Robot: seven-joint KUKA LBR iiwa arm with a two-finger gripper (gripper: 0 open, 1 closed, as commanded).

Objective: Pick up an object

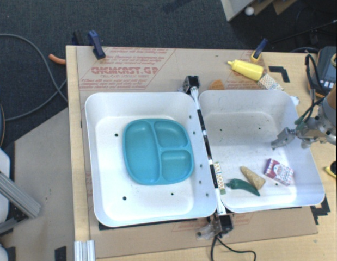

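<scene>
Claw (281,140) hangs over the right bin (250,105) near its right wall, can't tell how wide it's spread, and nothing's in it. The small packet (279,171), tan cone (251,177) and green pepper (242,185) lie at the bin's front.

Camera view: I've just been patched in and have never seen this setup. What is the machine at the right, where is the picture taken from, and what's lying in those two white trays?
One fixed camera looks down at a slant on a wooden bench. The metal part at the right edge is the gripper of a robot arm, reaching over the right shallow white bin; nothing is seen held in it. In that bin, near its front, lie a tan cone-shaped piece, a dark green pepper-shaped item and a small red and white packet. The left shallow white bin holds a teal plastic divided plate. Behind the bins a yellow plastic bottle lies on the bench.
</scene>
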